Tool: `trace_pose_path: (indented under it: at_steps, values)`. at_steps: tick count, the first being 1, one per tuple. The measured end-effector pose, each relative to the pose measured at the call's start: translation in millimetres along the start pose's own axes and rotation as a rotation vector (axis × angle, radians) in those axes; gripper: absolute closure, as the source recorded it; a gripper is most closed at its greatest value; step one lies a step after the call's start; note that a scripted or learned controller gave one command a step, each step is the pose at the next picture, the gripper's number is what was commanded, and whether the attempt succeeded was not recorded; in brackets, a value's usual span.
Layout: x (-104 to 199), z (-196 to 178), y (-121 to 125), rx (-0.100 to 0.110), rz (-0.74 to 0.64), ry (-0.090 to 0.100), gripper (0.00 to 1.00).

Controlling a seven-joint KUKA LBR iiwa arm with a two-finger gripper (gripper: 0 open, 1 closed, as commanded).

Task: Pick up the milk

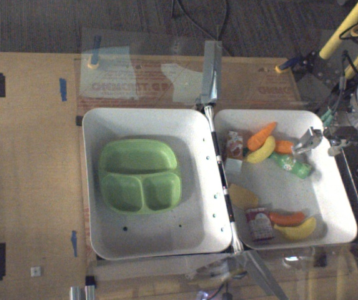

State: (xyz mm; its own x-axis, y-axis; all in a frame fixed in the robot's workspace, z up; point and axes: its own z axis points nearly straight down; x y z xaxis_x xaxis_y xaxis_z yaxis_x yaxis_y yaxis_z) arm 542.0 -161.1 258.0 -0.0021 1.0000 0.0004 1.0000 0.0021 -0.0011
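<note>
I see the gripper (308, 140) at the upper right of the right bin (328, 195), hanging above the bin floor with nothing between its fingers; whether the jaws are spread or pressed together I cannot tell from this angle. The milk (259, 223), a small carton with a red label, lies at the lower left of that bin, well apart from the gripper. Just right of it lie a carrot (287, 218) and a banana (297, 230). Near the gripper sit a green bottle (291, 164), a second banana (261, 150), a second carrot (262, 135) and a small red packet (234, 145). A green tray (140, 175) with three compartments rests in the left bin (97, 130).
</note>
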Motion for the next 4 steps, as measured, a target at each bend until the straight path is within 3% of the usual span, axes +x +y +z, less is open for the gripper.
trace_pose_path:
  at_steps: [1,2,3,4]
  values:
    - [151,74,34,0.001,0.058,0.0,0.0]
    - [98,-35,1,-0.002,0.069,-0.002,0.0]
    - [26,-155,40,-0.003,0.176,-0.002,0.0]
    - [31,-166,42,-0.005,0.167,-0.004,1.0]
